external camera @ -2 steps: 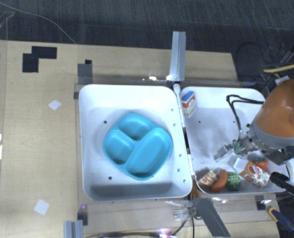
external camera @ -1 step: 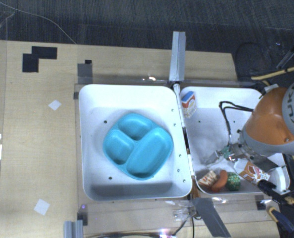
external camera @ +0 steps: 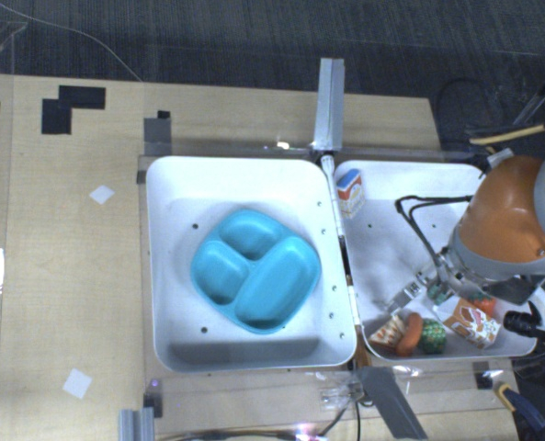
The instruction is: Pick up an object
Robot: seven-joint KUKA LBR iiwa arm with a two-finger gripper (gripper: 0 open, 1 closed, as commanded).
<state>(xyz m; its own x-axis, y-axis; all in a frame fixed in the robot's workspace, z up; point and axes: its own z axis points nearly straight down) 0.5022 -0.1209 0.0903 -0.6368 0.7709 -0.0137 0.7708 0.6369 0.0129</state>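
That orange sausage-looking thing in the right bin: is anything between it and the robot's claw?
Nothing visible blocks it. The gripper hangs just above the orange sausage-like piece near the front wall of the right bin. A green block and a printed packet lie beside it.

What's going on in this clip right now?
A KUKA arm reaches in from the right over the right bin, its end effector low near the front corner, just above a small pile: an orange-red item, a green piece and a printed packet. A small carton lies at the back. The left bin holds a blue divided tray.
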